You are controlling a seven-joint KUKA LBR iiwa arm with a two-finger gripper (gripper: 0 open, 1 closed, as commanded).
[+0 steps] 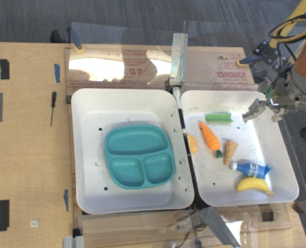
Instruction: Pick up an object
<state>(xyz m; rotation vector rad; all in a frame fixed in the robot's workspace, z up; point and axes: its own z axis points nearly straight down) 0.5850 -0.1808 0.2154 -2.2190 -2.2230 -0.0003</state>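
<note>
Where two bins adjoin: one carrot, one banana.

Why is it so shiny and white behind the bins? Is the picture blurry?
In the camera view, a light glares off the clear sheet behind the left bin, washing it white. The teal plate, carrot and banana look fairly sharp with soft shadows; the hand at the right edge looks a bit blurry.
</note>
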